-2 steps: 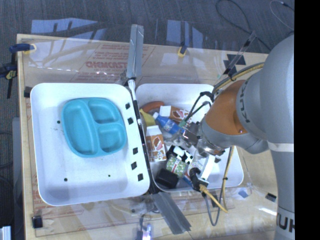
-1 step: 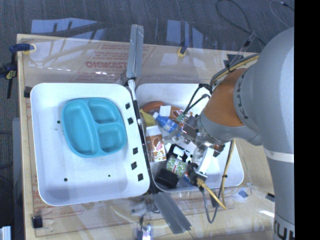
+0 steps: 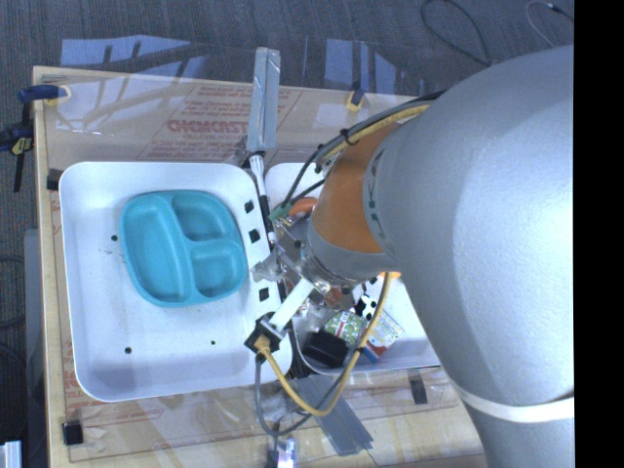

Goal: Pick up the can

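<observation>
My arm's grey body and orange band point(image 3: 346, 213) cover most of the right bin point(image 3: 281, 175). The gripper point(image 3: 327, 331) reaches down into that bin's front left part, among cluttered items. Right by it lies a small cylindrical thing with a green label point(image 3: 345, 326), possibly the can, next to a dark round object point(image 3: 325, 350). Whether the gripper touches either one cannot be told. Crinkled clear plastic point(image 3: 387, 331) lies just to their right.
A blue divided tray point(image 3: 185, 247) lies in the left bin point(image 3: 83, 291). A reddish item point(image 3: 303, 205) peeks out at the back of the right bin. Yellow and black cables point(image 3: 283, 373) hang over the front wall between the bins.
</observation>
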Controlling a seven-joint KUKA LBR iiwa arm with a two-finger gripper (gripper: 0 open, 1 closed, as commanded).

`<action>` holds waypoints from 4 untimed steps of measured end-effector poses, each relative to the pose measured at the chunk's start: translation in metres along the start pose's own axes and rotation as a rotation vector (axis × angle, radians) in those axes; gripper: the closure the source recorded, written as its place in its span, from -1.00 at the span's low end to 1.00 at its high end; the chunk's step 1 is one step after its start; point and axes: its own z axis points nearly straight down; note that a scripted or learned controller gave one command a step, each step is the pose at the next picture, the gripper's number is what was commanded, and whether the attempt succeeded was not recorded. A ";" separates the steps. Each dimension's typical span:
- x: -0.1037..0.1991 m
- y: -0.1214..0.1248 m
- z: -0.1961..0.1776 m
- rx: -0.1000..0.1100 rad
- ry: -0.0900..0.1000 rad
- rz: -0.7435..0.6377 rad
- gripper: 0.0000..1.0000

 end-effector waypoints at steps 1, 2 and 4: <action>-0.058 0.071 0.000 0.000 0.001 0.074 -1.00; -0.058 0.075 0.079 -0.007 0.006 -0.053 -1.00; -0.047 0.148 0.050 0.002 0.000 -0.322 -1.00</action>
